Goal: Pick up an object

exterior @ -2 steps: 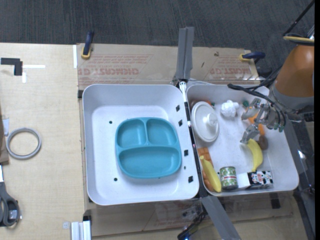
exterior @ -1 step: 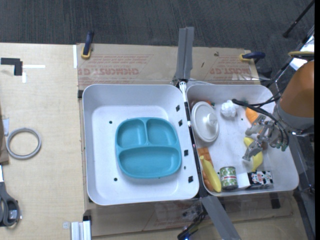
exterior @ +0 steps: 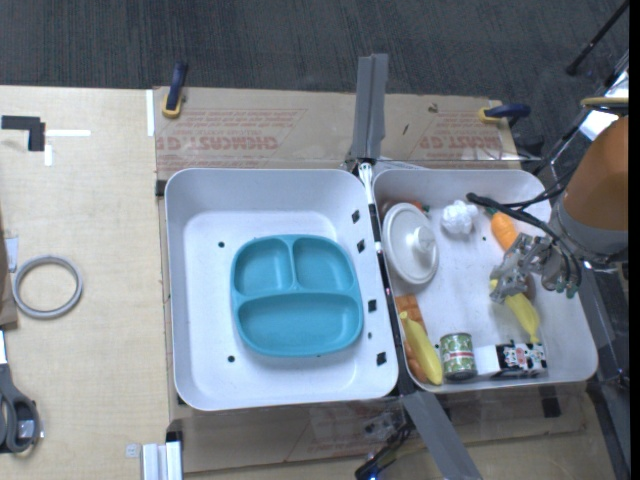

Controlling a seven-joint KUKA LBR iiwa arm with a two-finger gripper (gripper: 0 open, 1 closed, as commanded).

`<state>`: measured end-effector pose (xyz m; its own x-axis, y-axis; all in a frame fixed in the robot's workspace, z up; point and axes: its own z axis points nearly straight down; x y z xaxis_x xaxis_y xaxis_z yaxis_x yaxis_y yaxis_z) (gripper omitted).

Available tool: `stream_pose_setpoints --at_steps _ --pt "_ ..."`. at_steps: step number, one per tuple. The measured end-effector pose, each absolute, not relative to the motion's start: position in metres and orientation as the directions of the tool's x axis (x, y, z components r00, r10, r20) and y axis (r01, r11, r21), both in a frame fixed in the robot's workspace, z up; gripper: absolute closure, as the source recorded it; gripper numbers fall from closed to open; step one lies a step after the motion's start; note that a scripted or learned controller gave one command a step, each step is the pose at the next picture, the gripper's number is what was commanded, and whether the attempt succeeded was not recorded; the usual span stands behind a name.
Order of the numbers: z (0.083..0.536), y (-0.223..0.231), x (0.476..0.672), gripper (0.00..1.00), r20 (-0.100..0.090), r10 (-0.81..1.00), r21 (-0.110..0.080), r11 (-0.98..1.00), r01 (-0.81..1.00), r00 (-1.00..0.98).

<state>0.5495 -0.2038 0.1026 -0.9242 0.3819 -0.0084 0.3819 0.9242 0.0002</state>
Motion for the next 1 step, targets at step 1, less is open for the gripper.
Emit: stream_pose_setpoints --at_steps 1 --pt "0.1988 -0.1543 0.5695 1.0 -0.004 0.502 0.001 0.865 0.502 -0.865"
